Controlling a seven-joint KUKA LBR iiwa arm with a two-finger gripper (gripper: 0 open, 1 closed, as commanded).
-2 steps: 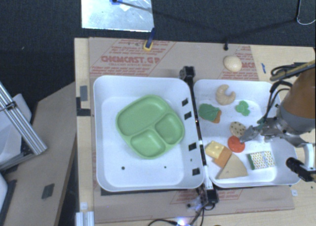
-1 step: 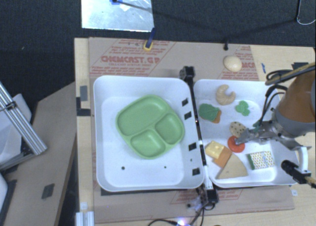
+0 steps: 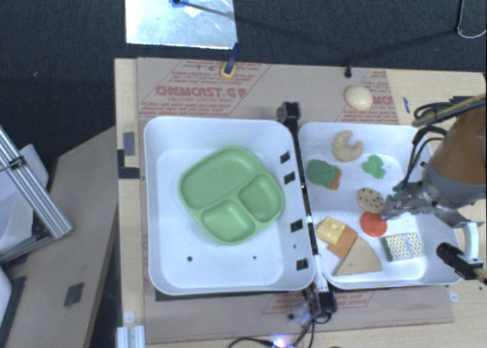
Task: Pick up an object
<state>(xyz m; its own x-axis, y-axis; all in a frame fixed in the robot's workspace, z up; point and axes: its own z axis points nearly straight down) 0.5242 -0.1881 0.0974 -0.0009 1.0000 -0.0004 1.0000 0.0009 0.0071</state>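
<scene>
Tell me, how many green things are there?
3: a green plate in the left bin, a broccoli-like piece and a small leafy piece in the right bin. The arm may hide more.

1. The claw hung inside the right bin, toward its right side.
2. A round slice lay just below the claw, and a cookie just to its left.
3. A patterned block sat below and right of the claw.
4. Two wedges lay lower left of it.
5. Well left of the claw, the divided plate rested in the left bin.
</scene>
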